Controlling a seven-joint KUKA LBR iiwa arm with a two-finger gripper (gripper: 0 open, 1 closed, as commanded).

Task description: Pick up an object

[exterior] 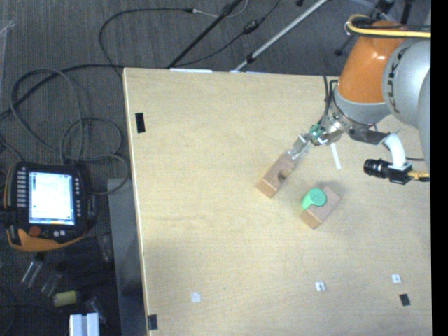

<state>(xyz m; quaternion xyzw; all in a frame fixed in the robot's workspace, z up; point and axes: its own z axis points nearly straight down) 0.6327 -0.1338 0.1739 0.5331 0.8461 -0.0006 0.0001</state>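
Right of centre on the tabletop (210, 257), the gripper (308, 144) hangs off the grey-and-orange arm (371, 75), slanting down-left w/ its tip at the far-right end of the plain wooden block (274, 176). Whether the tip touches the block or sits just above it can't be judged from this angle, and whether the gripper is spread or closed can't be told either. Nothing is visibly held; the block lies flat on the tabletop, angled, and nothing looks lifted.

Risks, as I judge them:
- The tip meets the block at one end, not its middle, so a closing move could pinch a corner and the block may pivot or squirt out.
- The block sits diagonal to the approach; w/o wrist alignment, contact could shove it left rather than grip it.
- The second wooden block (322, 212), near-right of the first and close by, carries a green disc (314, 199) on top. A sideways slip or low sweep of the arm could knock it or shift the disc.

Count: 2 wooden blocks, 1 green disc, 1 arm w/ 1 gripper. Off the tabletop, at left on the floor, 1 handheld control pendant (49, 205) w/ a lit screen, plus several loose cables (84, 82).
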